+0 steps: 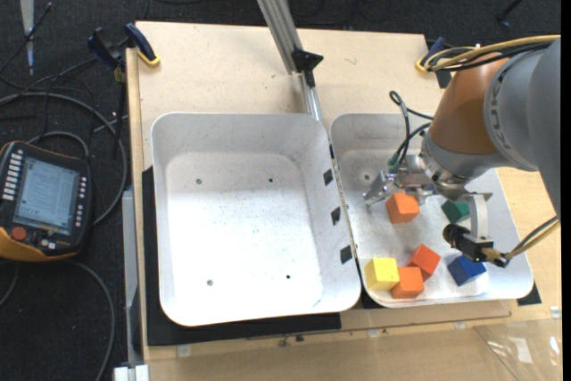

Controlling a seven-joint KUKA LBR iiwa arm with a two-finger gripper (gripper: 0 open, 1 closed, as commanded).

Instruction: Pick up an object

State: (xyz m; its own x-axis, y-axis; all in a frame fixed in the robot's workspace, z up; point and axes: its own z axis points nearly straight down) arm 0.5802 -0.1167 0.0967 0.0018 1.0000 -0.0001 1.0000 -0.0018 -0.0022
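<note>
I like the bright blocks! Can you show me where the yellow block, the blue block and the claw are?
yellow block (384, 271): camera view, on its top face.
blue block (465, 269): camera view, on its top face.
claw (385, 184): camera view, at its metal tip beside an orange block.

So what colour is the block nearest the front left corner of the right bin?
Yellow block, in the camera view.

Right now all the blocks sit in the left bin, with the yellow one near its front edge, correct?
Not the left bin. The camera view shows the blocks, including the yellow one, in the right bin, near its front edge as you said.
</note>
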